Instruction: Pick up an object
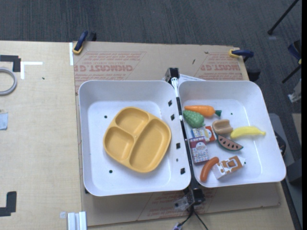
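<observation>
Bench [38, 143]: pale wood top, black tape marks near its left edge, a tape ring at far left. Dark grey carpet [144, 11] beyond the far edge and along the right side.

Cardboard sheet [110, 63]: brown, printed red text upside down, held at its far corners by blue-and-yellow clamps [81, 41].

Left bin [91, 104]: shallow white plastic, rounded corners, smooth. Holds a yellow tray [137, 139], three compartments, rounded-square, matte plastic, sitting slightly turned near the bin's middle.

Right bin [259, 104]: same make, joined to the left bin along the centre seam by black clips. All toy food lies here, toward its left half and middle.

Items, large to small: banana [248, 132], yellow, smooth, curved, toward the right; carrot [200, 110], orange with green tip, near the far-left corner; carton [230, 166], white and orange, boxy, near the front edge; red box [198, 149], flat printed pack by the seam; sausage [208, 168], red-orange, glossy, touching the carton's left; watermelon slice [229, 143], between banana and carton; green vegetable [194, 119], knobbly, just under the carrot; bun [222, 126], tan, rounded.

Jaws: cannot tell.
</observation>
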`<state>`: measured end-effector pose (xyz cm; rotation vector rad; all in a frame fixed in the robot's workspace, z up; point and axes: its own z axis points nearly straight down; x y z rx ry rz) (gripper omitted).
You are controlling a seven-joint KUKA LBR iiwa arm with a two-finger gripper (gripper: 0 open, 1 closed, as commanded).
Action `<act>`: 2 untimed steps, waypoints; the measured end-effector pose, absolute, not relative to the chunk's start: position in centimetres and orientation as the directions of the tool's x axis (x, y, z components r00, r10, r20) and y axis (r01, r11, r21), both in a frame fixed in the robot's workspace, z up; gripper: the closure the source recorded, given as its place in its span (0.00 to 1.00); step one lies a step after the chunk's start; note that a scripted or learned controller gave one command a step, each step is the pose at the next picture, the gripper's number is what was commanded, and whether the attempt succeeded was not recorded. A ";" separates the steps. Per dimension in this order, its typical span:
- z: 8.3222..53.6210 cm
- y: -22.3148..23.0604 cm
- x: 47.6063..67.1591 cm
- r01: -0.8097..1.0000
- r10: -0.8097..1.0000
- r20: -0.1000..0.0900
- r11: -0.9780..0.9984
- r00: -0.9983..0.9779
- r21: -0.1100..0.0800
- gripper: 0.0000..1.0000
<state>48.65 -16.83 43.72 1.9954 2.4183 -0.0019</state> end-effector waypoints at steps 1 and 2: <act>44.7 -16.9 48.8 0.981 0.981 -0.009 0.191 -0.191 0.005 1.00; 45.7 -16.9 48.9 0.981 0.981 -0.012 0.193 -0.193 0.006 1.00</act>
